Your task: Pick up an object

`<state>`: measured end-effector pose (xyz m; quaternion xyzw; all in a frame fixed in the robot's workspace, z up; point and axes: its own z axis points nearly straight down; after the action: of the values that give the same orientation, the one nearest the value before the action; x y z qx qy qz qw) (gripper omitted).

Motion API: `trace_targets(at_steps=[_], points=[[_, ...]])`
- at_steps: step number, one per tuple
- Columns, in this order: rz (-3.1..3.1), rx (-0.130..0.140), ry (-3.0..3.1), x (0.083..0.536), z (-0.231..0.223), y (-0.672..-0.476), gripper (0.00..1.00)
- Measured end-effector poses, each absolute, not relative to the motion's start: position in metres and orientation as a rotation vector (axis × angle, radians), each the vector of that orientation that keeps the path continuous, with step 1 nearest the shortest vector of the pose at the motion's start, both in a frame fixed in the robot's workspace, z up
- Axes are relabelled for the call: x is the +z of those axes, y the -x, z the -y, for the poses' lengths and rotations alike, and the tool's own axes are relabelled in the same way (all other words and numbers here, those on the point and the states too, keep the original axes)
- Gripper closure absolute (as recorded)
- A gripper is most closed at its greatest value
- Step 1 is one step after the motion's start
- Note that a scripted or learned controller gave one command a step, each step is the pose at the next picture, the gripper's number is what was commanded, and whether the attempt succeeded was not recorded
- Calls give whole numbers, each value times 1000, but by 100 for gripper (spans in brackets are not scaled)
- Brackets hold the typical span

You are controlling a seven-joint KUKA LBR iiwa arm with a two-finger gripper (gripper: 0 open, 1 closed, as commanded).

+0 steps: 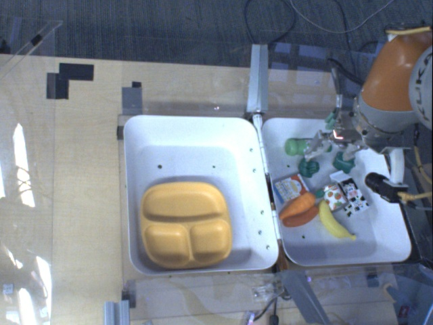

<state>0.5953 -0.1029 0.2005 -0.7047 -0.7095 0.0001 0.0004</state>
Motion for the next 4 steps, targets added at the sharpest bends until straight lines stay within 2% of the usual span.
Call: trace_targets(at_steps=[1, 2, 3, 4], points=[[2234, -4, 2213, 105, 145, -559, 0], [2118, -1, 2321, 147, 163, -569, 0], [2156, -10, 2296, 87, 168, -531, 0], [2161, -15, 2293, 97, 168, -533, 100]])
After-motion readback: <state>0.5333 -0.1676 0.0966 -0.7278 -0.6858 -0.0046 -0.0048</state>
